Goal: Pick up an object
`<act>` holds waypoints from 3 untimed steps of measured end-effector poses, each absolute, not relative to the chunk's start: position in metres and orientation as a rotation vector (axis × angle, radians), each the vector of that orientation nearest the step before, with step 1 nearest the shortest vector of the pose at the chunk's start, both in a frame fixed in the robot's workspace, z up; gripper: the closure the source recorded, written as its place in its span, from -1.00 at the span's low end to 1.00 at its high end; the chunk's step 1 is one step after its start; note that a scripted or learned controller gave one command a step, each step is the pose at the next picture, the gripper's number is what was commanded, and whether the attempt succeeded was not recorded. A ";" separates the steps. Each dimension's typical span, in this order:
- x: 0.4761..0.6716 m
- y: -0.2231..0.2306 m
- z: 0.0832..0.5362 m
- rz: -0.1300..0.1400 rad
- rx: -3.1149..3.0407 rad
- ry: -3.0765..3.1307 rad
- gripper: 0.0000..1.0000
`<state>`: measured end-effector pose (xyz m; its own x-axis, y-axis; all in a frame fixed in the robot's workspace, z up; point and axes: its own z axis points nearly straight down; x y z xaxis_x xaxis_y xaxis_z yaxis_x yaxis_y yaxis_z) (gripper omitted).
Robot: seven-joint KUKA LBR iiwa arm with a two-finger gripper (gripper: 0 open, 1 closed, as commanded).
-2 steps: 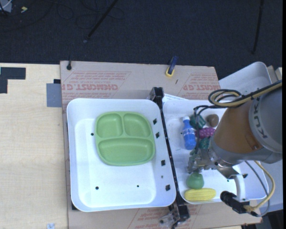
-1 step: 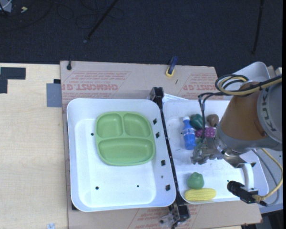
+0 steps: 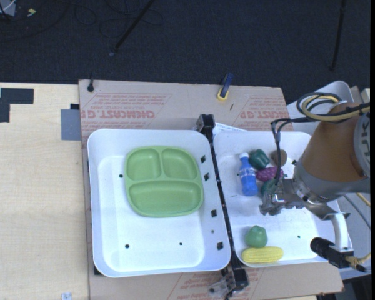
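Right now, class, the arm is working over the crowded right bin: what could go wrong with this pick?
1. The claw sits beside a tight cluster: blue bottle, dark green item, purple item. It may nudge neighbours or grab two.
2. The green ball could roll away if bumped.
3. The yellow corn lies against the bin's near wall, leaving little room.

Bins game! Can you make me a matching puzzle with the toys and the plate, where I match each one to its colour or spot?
Things:
1. divided plate
2. toy corn cob
3. small bottle
4. round toy

Clues:
A. yellow, at the near edge of the right bin
B. blue with a white cap
C. pale green, lying in the left bin
D. darker green, just above the corn

Pairs: 1-C, 2-A, 3-B, 4-D
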<state>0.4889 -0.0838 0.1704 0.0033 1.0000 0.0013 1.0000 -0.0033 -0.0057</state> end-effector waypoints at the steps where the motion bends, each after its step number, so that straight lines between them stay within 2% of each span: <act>1: 0.488 -0.085 0.208 0.005 -2.219 -2.218 1.00; 3: 0.539 -0.031 0.203 0.004 -2.221 -2.216 1.00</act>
<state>0.5388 -0.0310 0.2026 0.0022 1.0000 0.0008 1.0000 -0.0022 -0.0044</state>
